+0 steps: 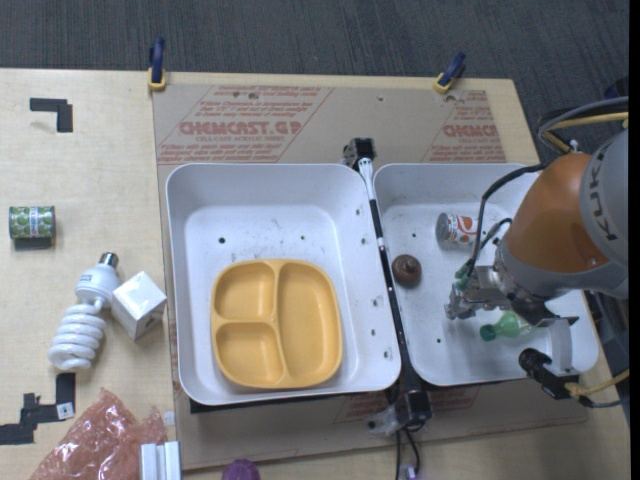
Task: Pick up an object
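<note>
The right bin (420,353) holds three small things. A red and white can (458,229) lies on its side near the back. A brown round object (406,269) sits close to the bin's left wall. A green object (503,325) lies under the arm's wrist, partly hidden by it. My gripper (465,294) reaches down into the right bin, just left of the green object and below the can. The wrist hides what is under the gripper.
The left bin (190,218) holds a yellow divided plate (277,322). Outside the bins on the left lie a white spiral bulb (80,323), a white cube (138,304), a small green can (31,224) and a pink mesh bag (100,443).
</note>
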Available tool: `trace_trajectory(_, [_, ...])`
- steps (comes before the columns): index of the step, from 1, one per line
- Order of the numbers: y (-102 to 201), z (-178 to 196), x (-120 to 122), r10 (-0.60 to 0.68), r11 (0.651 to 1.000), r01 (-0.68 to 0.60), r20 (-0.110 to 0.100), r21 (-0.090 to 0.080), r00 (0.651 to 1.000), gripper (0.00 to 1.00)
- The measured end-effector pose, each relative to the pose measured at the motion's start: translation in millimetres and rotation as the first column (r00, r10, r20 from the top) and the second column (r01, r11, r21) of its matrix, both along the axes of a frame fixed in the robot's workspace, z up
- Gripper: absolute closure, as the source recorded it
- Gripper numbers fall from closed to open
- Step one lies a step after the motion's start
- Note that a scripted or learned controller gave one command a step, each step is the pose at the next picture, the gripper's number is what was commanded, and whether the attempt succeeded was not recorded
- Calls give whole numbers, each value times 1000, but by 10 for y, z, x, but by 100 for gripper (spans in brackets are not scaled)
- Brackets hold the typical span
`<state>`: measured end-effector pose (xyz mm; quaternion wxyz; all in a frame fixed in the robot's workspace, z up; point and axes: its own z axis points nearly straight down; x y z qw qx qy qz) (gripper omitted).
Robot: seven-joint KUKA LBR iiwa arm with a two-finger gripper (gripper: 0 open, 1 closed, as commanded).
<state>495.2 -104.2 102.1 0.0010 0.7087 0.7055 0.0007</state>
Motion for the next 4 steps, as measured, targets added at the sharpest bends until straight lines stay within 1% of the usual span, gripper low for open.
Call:
trace_trajectory(1, [543,905,569,5,1000,-5,-1,0,1000,100])
trace_trajectory(2, [543,904,569,5,1000,-5,-1,-1,1000,0])
trace_trajectory(3, [-234,250,1023,4,1000,-4,-2,-1,1000,0])
trace_trajectory(4, [-70,-98,516,3,1000,-3,-3,0,1000,0])
